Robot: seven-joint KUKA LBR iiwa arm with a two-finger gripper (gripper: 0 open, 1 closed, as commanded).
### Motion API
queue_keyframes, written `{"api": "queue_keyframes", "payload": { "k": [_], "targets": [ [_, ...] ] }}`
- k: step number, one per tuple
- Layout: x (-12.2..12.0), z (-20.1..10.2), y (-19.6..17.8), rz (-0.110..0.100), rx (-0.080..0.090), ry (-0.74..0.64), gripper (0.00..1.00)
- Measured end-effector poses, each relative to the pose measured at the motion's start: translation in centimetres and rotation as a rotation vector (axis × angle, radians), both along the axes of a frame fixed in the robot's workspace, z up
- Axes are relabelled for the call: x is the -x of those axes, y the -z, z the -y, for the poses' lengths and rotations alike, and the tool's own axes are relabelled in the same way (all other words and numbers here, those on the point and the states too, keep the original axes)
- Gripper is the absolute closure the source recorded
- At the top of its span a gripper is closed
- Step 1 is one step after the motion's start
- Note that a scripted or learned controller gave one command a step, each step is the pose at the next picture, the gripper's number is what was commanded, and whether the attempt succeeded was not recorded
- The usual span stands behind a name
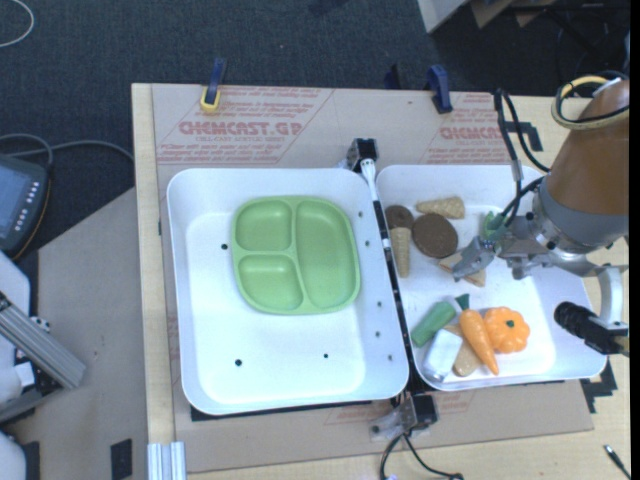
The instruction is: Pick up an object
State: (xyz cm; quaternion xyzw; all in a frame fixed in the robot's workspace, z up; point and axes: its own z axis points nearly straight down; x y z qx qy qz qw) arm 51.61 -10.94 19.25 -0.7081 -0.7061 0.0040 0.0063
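Observation:
The right bin (570,363) holds several toy foods. A round brown patty (435,235) lies near its middle left, with a tan piece (441,207) behind it and a tan stick (402,250) by the left wall. Toward the front lie an orange carrot (477,339), an orange pepper (508,329), a green piece (435,321) and a white piece (441,351). My gripper (476,260) hangs over the middle of this bin, just right of the patty. A small tan piece (474,277) shows partly beneath it.
The left bin (200,348) bears a green divided plate (297,254). A black divider (384,268) runs between the bins. The arm's orange band (595,173) and grey wrist cover the right bin's far right side. Clamps (211,88) sit on the bench's back edge.

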Motion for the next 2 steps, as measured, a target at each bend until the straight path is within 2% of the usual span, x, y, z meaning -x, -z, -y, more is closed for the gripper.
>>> {"api": "queue_keyframes", "payload": {
  "k": [1, 2],
  "targets": [
    [-0.3, 0.0, -0.5, 0.012, 0.002, -0.003, 0.00],
    [-0.1, 0.2, 3.8, 0.007, 0.001, -0.002, 0.00]
  ]
}}
